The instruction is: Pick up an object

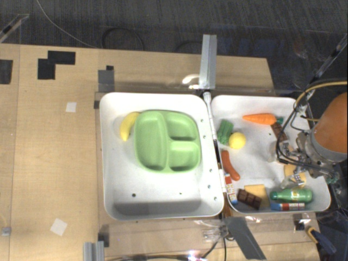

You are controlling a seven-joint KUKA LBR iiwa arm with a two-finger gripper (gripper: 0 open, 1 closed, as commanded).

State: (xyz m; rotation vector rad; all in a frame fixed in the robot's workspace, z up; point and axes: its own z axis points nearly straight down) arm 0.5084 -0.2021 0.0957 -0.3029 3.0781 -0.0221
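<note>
We're hovering hand (pixel 296 170) at right bin's (pixel 255 106) right edge, just above green plastic bottle (pixel 292 195). Can't tell hand's state, wrist blocks it. Risk: cramped corner, bottle could roll or hand could clip bin wall, so grab slips.

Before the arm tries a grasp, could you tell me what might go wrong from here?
The gripper hangs at the right bin's crowded edge: a green bottle lies close by, so the fingers may nudge it. The chocolate bar and hot dog lie flat, which could make them hard to pinch.
</note>
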